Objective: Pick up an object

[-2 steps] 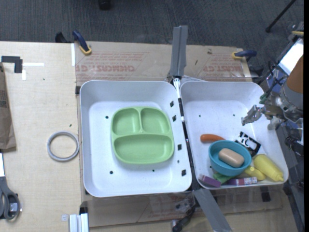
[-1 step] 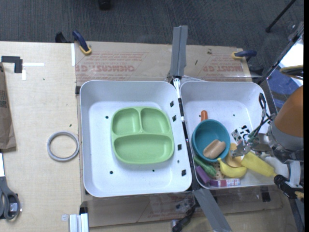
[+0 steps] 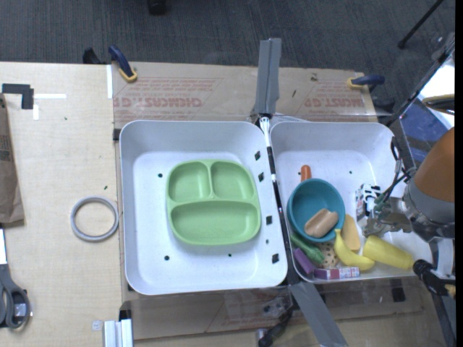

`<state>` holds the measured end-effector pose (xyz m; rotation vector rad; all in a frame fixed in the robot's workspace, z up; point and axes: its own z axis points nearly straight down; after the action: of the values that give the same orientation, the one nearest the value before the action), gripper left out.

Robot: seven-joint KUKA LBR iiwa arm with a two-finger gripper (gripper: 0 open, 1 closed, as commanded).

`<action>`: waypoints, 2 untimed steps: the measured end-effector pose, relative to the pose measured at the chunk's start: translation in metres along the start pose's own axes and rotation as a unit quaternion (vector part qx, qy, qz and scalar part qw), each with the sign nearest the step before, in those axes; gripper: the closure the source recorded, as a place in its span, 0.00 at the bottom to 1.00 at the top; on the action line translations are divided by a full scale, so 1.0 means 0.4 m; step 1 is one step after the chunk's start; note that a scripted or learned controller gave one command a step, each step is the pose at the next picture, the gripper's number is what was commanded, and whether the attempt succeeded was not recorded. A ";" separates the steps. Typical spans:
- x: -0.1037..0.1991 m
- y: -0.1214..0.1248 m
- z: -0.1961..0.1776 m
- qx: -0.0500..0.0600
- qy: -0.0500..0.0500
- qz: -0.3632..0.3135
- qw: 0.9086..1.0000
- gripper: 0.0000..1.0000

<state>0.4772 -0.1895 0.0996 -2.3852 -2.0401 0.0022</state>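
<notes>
My gripper (image 3: 371,221) hangs low over the right side of the right bin (image 3: 329,137), reaching in from the right edge. It sits just above a yellow banana (image 3: 387,252) and beside a small black-and-white object (image 3: 369,194). Left of it stands a teal bowl (image 3: 312,194) holding a tan bun (image 3: 321,222). A second yellow banana (image 3: 350,248), a pale yellow piece (image 3: 351,230), a purple item (image 3: 304,263) and a green item (image 3: 307,251) lie along the bin's front. A small orange piece (image 3: 306,171) lies behind the bowl.
The left bin (image 3: 137,215) holds a green divided plate (image 3: 213,202). A grey ring (image 3: 94,217) lies on the bench to the left. A pink-and-white box (image 3: 340,272) rests at the right bin's front wall. Cables run beside the arm.
</notes>
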 end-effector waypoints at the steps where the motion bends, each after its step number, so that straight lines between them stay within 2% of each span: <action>1: 0.062 -0.008 -0.152 -0.001 -0.001 -0.059 0.998 1.00; 2: 0.061 -0.008 -0.153 -0.001 -0.001 -0.059 0.998 0.00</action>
<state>0.4779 -0.1650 0.1607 -2.2631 -2.1782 0.0010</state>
